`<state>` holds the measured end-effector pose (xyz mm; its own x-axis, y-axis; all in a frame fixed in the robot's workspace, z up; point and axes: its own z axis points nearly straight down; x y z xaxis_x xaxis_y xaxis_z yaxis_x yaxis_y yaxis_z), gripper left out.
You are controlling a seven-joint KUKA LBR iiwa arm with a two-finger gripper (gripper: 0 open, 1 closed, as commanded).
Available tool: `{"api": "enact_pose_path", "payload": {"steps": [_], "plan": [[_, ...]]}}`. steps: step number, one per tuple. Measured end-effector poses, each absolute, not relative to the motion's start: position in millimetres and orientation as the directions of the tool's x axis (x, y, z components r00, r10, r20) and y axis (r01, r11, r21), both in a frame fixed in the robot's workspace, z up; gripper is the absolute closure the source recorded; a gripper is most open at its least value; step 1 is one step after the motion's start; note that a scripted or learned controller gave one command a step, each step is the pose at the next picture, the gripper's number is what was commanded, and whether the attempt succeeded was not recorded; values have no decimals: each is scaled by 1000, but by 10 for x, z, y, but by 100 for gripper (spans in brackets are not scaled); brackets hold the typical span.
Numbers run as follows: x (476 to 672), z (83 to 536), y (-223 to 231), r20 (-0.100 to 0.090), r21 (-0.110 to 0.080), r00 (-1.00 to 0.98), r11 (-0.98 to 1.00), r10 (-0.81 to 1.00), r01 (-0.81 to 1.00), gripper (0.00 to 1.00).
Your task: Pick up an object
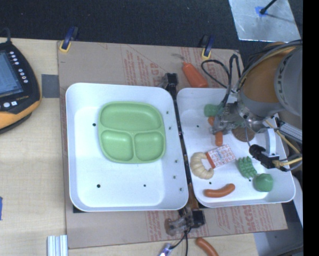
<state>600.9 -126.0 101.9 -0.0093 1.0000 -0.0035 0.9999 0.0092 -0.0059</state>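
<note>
Your gripper (223, 122) sits low over the upper part of the right-hand bin (287, 199), right of centre in the frame, and its tip is lost in a tangle of dark hardware and cable, so you cannot tell from here whether it is open, closed, or holding anything. Just beneath it lies a small orange carrot-like piece (218, 138), which looks the likeliest target, with a small green toy (210, 110) just to its upper left and a brown disc (241, 133) partly hidden beside the wrist. Judging by how tightly these sit, your main risk is a closure that catches two things at once or nudges the orange piece sideways so the grip lands on nothing. Further down the bin, the red-and-white packet (221, 156) rests against the bagel-like ring (201, 166), and a green ridged toy (245, 166), a green round toy (263, 182) and a sausage (218, 190) lie toward the lower edge; a sweep of the arm could scatter them. The loose cables (226, 73) looping above the wrist might snag on the bin rim as you lift. The left-hand bin (85, 185) holds a green divided plate (132, 131), well apart from the action. An orange piece (193, 75) lies outside the bins at the top, and a teach pendant (7, 89) sits at the far left.
</note>
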Motion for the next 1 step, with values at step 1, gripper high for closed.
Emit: {"api": "enact_pose_path", "payload": {"steps": [1], "plan": [[6102,1925,-559,1,-2,-5,5,1000,1000,100]]}}
